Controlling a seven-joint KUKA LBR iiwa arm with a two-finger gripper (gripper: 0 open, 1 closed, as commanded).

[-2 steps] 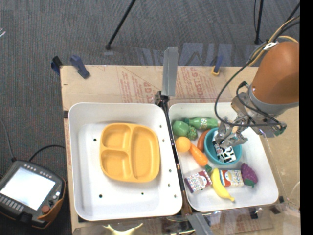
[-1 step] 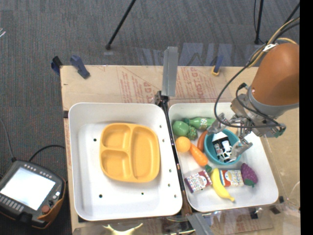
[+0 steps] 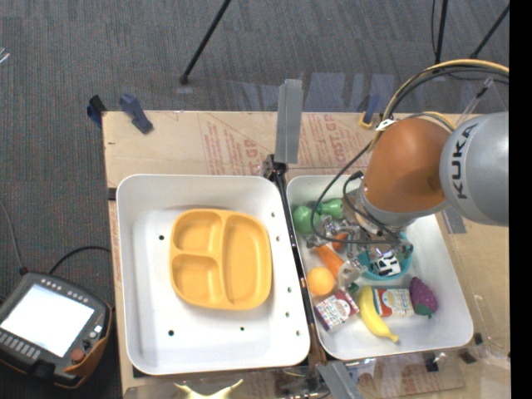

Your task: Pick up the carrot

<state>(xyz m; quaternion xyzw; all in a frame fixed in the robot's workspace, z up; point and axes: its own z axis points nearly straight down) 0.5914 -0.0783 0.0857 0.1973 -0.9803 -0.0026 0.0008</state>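
Two bins: left (image 3: 141, 214) holds a yellow tray (image 3: 221, 258); right, carrot (image 3: 330, 259) under the hand (image 3: 353, 252), grip unclear.

Left bin (image 3: 141, 223) holds a divided plate (image 3: 221, 258). Right bin (image 3: 445, 306) holds carrot (image 3: 330, 260), banana (image 3: 376, 314), and cartons.

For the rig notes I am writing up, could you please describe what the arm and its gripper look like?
The arm is grey, with KUKA in dark letters on its side, and a glossy orange band above the wrist. Black and yellow cables arc over the orange part and run down to the wrist. The gripper is a small assembly of bare metal and dark parts.
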